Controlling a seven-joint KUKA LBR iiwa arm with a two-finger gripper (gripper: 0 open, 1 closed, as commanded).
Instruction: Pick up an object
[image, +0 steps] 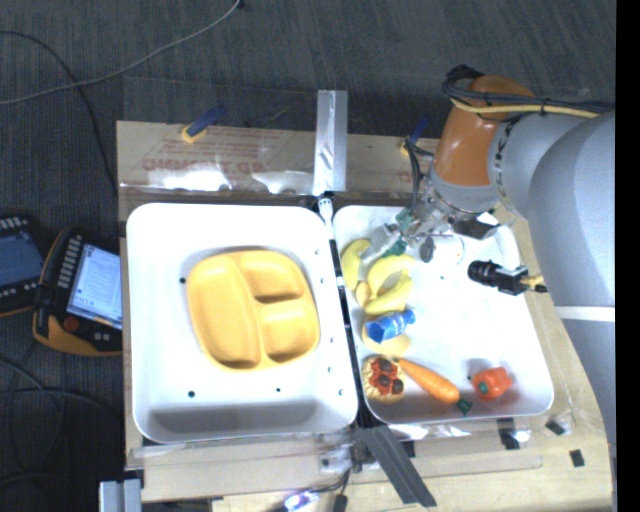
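While poised low over right bin (520, 330), gripper (412, 238) just above bananas (385, 280); jaw state unreadable. Carrot (430, 380), blue bottle (388, 326) nearby.

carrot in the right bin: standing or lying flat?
Lying flat. The carrot rests lengthwise on the floor of the right bin, near the front wall, between a small round toy and an orange-red piece.

Grey arm (570, 190), orange wrist band (465, 150), black cable.
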